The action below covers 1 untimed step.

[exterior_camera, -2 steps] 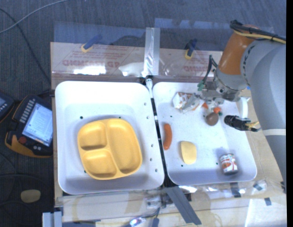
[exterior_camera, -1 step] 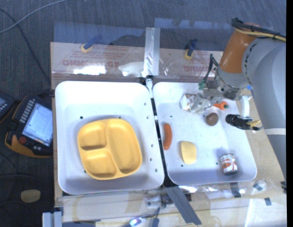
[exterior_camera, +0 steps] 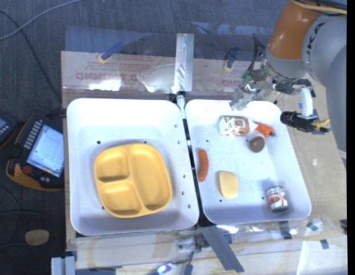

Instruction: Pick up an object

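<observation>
A: Gripper point(exterior_camera: 241, 100) sat over the right bin's point(exterior_camera: 298, 179) top rim; I couldn't tell its state.
B: Objects?
A: Carton point(exterior_camera: 233, 125), hotdog point(exterior_camera: 202, 164), can point(exterior_camera: 276, 198) lay inside.

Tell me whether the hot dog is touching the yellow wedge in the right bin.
Apart. The camera view shows bare white bin floor between the hot dog and the yellow wedge.

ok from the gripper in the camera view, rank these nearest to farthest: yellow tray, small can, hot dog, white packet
Gripper is above the right bin's far edge.
1. White packet, just below the gripper, far end of right bin.
2. Hot dog, right bin's left side.
3. Small can, near right corner.
4. Yellow tray, left bin.
</observation>
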Motion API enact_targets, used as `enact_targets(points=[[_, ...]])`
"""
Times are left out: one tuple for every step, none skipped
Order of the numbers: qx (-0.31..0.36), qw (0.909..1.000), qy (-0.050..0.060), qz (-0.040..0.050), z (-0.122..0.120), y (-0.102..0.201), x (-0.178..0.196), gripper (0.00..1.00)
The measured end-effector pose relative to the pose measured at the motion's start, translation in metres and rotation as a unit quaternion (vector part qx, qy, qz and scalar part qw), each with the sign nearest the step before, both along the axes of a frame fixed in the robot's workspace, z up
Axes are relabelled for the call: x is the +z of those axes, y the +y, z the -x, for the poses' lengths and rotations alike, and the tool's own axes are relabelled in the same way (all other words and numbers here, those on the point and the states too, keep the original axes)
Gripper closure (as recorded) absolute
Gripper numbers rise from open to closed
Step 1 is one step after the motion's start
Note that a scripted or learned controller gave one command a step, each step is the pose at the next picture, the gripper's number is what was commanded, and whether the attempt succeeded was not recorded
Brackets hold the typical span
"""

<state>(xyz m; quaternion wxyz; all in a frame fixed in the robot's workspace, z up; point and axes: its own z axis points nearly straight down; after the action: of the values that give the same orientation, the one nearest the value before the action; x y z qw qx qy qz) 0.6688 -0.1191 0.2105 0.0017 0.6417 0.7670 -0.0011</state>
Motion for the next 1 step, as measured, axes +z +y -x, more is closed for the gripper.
enact_targets(points=[[0.000, 1.0000, 0.001, 0.0001, 0.0002, -0.0001, -0.0005, 0.00]])
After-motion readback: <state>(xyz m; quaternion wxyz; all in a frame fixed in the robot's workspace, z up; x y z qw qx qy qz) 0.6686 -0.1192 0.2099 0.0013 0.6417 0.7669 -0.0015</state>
